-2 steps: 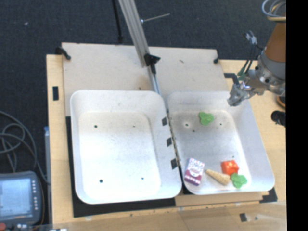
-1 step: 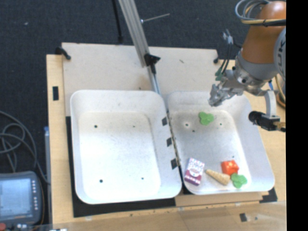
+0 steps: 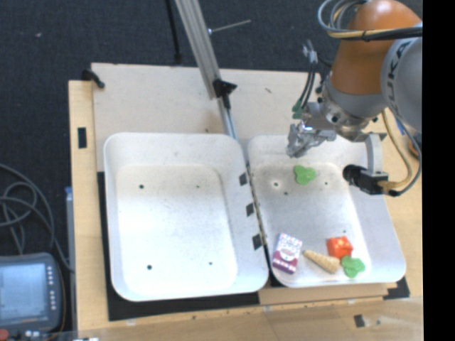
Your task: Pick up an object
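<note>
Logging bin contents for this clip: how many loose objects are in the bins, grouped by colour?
Green: 2, one near the end effector at, one at the near right corner
Red-orange: 1
Purple and white: 1, a small carton
Tan: 1, a cone-shaped piece
Total: 5, all in the right bin

Grey arm [image 3: 402, 62] with orange band, looped cables, metal tool [image 3: 298, 145]

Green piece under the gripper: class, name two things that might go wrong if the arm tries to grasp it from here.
1. The gripper sits up and left of the green piece, so a straight descent could miss it.
2. The green piece is small and low, so it may slip away; the gripper might strike the right bin floor.
</note>
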